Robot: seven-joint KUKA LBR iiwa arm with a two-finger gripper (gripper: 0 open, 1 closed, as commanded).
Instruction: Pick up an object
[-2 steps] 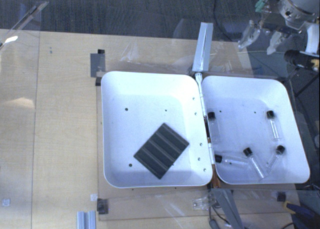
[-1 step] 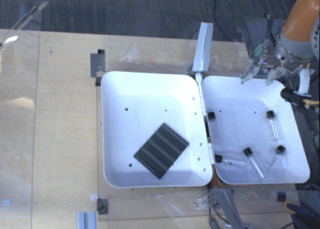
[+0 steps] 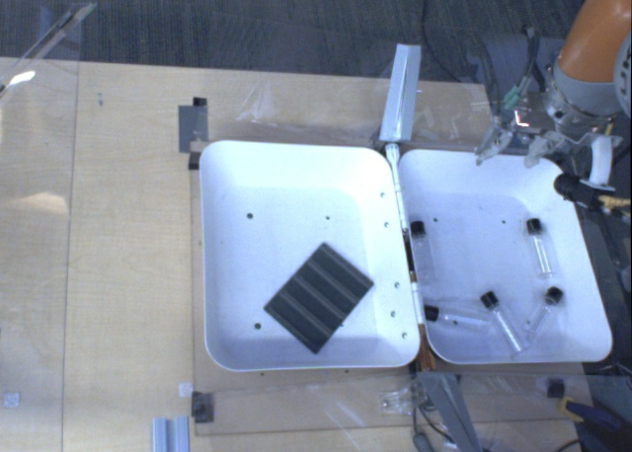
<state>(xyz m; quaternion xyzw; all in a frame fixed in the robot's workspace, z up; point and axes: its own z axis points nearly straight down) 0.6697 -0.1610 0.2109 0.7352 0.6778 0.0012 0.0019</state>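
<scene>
A dark grey ribbed rectangular pad (image 3: 319,297) lies flat and turned diagonally in the left bin (image 3: 227,243). The right bin (image 3: 464,193) holds several small clear vials with black caps: one (image 3: 539,248) near its right wall, one (image 3: 456,317) at the front left, one (image 3: 500,320) beside it, and one (image 3: 544,308) at the front right. A lone black cap (image 3: 417,229) sits by the left wall. My gripper (image 3: 515,149) hangs over the back edge of the right bin, with its fingers spread and nothing between them.
A metal bar (image 3: 400,95) stands at the back between the two bins. Black cables (image 3: 444,6) and the arm's orange band (image 3: 597,26) lie at the upper right. Small clamps (image 3: 195,122) hold the bins on the wooden bench.
</scene>
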